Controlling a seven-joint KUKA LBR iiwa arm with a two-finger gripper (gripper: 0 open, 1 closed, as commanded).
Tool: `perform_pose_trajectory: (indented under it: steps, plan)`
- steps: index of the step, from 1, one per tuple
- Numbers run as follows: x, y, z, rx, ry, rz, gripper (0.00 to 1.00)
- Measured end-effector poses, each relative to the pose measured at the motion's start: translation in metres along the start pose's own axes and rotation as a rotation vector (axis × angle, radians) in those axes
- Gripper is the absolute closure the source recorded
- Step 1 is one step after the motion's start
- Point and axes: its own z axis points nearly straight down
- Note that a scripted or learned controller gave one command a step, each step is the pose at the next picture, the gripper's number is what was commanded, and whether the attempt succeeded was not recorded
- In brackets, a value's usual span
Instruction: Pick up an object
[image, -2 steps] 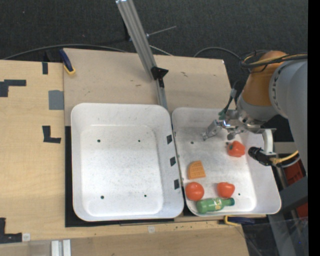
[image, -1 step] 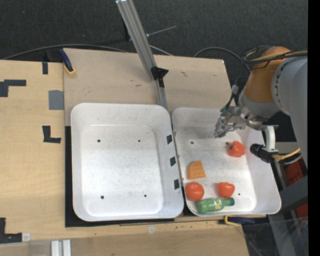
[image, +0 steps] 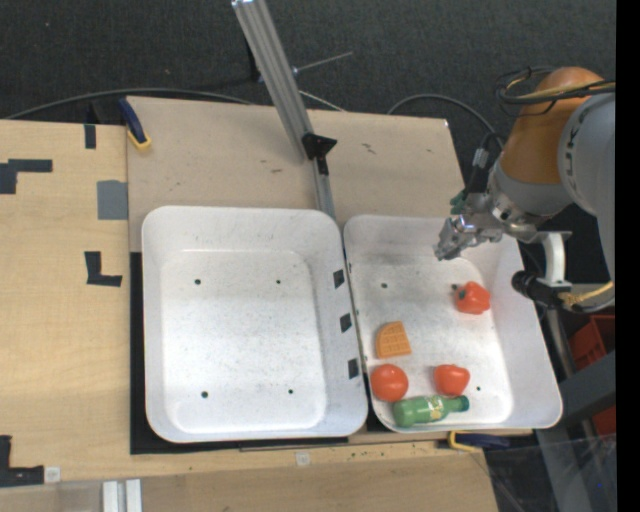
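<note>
Objects were seen clustered low in the right bin (image: 520, 395): waffle piece (image: 393, 340), tomato (image: 389, 382), green bottle (image: 430, 407), red pepper (image: 472, 297). The pepper lay nearest, just below-right of the gripper (image: 452, 243), whose grip state could not be told.

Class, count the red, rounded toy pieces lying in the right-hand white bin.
3: one red piece near the bin's right wall, one red rounded piece by the left wall, one red piece right of it, above the green bottle.

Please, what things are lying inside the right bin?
Inside the right bin: a red pepper, an orange waffle, a tomato, another red piece and a green bottle. The pincer covers a patch of floor.
</note>
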Motion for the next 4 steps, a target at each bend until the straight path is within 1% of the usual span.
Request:
perform_pose_trajectory:
  steps: [1,2,3,4]
  plan:
    - [0.0,-0.003,-0.044,0.0,0.0,0.001,1.0]
    - [0.0,-0.003,-0.074,0.001,0.0,0.0,1.0]
    - [0.058,-0.02,-0.063,0.007,0.002,-0.004,1.0]
    - [0.1,-0.034,-0.066,0.006,0.002,-0.003,1.0]
